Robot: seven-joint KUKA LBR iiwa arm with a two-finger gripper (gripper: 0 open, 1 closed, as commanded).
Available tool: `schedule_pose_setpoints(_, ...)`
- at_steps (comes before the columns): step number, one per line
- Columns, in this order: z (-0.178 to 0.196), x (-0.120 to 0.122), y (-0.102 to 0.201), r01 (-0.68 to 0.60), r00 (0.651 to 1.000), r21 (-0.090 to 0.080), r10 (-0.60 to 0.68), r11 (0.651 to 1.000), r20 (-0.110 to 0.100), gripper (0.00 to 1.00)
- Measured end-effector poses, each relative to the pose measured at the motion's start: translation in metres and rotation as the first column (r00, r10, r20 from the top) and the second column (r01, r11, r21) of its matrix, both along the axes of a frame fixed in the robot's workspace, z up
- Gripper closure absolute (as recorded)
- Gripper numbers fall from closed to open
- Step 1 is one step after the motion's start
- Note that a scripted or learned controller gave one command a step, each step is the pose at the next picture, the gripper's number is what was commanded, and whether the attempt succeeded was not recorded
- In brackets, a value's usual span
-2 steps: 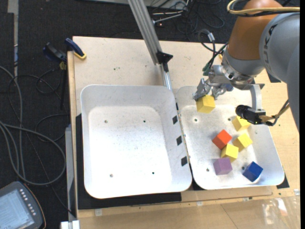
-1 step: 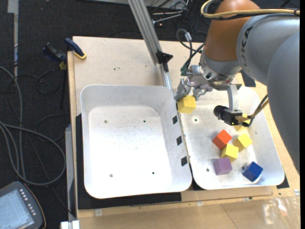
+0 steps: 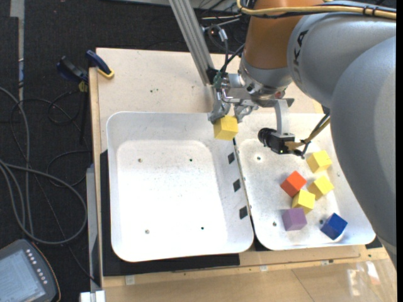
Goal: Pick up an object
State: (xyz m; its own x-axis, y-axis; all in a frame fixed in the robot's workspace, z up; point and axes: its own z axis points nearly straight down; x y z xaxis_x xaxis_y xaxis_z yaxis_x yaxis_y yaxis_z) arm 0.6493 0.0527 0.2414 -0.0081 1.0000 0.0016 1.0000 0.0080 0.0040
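Gripper [image 3: 228, 117] closed on small yellow foam cube [image 3: 226, 128], held up high over the wall [image 3: 234, 153] between two white bins, clear of other blocks.

KUKA iiwa arm [image 3: 352, 61]: smooth grey rounded casing, matte, faintly glossy on the curved upper link. Glossy orange band [image 3: 277, 24] encircling the segment above the wrist. Part of dark lettering visible on the grey shell beside the band. Yellow and black cables [image 3: 296, 6] looped over the top of the orange band. Wrist flange in bare silver metal with small fittings. Two-finger gripper [image 3: 228, 111]: metallic grey fingers. Black cylindrical attachment [image 3: 272, 139] on a silver bracket beneath the wrist, thin yellow-orange wires trailing from it.
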Motion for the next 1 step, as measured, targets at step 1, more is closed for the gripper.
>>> schedule_pose_setpoints(1, -0.006, 0.0089, 0.0297, 0.002, 1.0, -0.002, -0.002, 1.0, -0.002, 1.0)
